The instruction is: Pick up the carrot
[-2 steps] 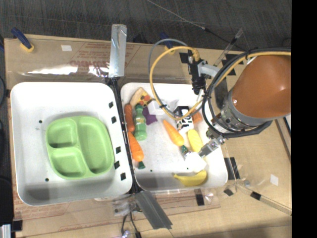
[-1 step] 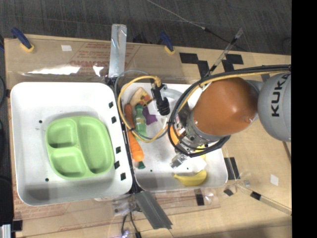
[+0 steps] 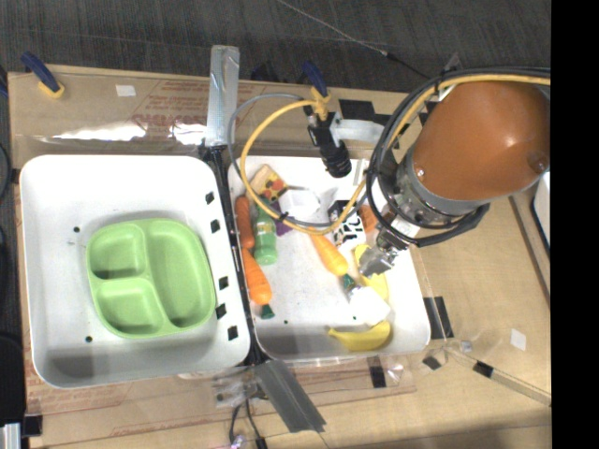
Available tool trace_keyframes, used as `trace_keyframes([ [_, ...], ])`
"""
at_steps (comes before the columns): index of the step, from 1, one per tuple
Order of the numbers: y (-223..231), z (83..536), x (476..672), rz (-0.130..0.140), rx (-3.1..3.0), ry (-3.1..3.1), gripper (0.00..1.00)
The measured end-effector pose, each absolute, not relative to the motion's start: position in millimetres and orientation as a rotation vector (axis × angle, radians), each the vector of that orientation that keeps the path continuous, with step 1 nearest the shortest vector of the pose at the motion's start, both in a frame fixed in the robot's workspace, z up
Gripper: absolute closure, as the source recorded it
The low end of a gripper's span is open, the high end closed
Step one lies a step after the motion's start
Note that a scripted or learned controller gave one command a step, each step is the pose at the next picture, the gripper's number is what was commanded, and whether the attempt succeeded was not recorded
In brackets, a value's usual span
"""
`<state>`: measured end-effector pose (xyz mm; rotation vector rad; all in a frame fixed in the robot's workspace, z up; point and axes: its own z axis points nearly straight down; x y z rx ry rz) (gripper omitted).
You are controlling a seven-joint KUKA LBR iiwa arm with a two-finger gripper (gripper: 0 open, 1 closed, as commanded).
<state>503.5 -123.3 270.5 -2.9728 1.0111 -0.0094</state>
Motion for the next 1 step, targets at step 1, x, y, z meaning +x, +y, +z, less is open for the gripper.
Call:
trace_keyframes([
  [1,-147.6,287.1,567.2,0.002,-2.974,1.009,1.0],
])
